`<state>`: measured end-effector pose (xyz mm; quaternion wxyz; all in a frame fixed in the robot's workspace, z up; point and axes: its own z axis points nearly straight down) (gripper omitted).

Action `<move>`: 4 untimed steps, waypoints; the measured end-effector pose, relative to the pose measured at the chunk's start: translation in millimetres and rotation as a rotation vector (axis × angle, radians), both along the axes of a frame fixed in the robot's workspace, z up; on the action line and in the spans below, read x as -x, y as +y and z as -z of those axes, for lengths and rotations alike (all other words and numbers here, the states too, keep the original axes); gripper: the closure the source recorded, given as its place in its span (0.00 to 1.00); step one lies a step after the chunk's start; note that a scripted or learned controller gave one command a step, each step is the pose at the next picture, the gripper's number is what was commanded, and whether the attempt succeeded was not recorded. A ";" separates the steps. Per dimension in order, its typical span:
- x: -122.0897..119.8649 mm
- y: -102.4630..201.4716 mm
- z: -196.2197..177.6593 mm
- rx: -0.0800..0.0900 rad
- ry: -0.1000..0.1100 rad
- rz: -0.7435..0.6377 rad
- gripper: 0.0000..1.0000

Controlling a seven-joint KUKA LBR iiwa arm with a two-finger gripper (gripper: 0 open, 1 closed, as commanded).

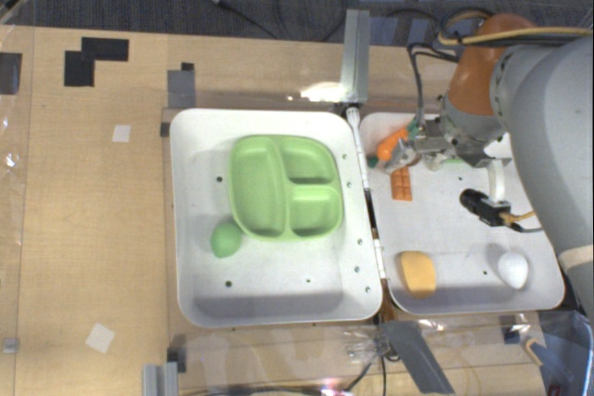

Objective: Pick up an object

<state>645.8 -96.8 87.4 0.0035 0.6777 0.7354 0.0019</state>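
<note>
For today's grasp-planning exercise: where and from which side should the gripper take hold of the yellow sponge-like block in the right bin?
Grip the yellow sponge-like block across its two longer sides, coming straight down from above. It lies flat near the front left corner of the right white bin, so the nearby walls probably rule out a sideways approach.

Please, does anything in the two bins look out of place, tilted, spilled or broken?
Nothing looks spilled or broken. The green divided tray lies flat in the left bin with a green ball beside it. In the right bin the yellow block, white ball and orange items near the claw lie loosely scattered, as expected.
</note>
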 end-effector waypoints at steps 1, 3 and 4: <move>-2.2 -0.3 -14.0 0.005 -0.006 -0.010 1.00; 119.5 -36.2 -106.2 0.001 0.010 -0.399 1.00; 117.3 -33.0 -107.9 0.001 0.004 -0.405 0.00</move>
